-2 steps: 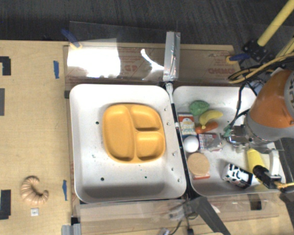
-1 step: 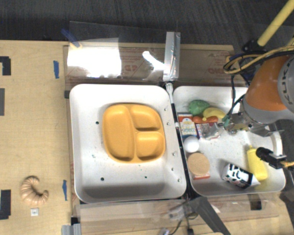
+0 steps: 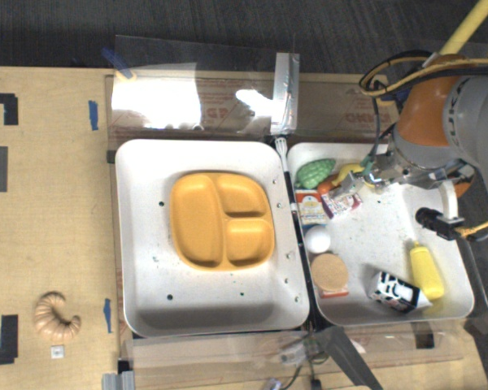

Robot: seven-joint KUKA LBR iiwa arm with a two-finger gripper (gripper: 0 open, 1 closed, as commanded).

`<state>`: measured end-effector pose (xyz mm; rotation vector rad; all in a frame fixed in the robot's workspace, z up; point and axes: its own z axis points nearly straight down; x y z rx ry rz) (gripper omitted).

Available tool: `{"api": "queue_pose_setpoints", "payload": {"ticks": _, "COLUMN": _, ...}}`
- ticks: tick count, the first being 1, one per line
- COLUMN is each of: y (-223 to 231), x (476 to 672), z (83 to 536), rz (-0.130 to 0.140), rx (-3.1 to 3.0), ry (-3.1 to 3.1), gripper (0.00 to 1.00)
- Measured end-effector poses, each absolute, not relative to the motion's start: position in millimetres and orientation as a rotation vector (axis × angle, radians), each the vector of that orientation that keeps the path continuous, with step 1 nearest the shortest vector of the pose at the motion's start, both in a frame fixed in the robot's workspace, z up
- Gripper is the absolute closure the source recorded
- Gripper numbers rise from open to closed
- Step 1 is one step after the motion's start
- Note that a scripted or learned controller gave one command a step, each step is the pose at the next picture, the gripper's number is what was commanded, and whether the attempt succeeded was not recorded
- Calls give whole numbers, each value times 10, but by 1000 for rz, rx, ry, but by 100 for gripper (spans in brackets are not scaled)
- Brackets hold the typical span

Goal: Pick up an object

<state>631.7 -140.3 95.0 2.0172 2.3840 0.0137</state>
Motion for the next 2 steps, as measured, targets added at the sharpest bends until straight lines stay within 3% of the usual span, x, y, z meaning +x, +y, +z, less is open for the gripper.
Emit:
{"api": "queue_pose_setpoints", "payload": {"ticks": 1, "y": -1359, "x": 6413, "z": 938, "rz": 6, "rx": 2076, "ry": 2340, "gripper": 0}}
{"api": "queue_pose_setpoints", "payload": {"ticks": 2, "y": -1123, "x": 6383, "z": 1441, "rz": 7, "rx": 1982, "ry": 2427, "gripper": 0}}
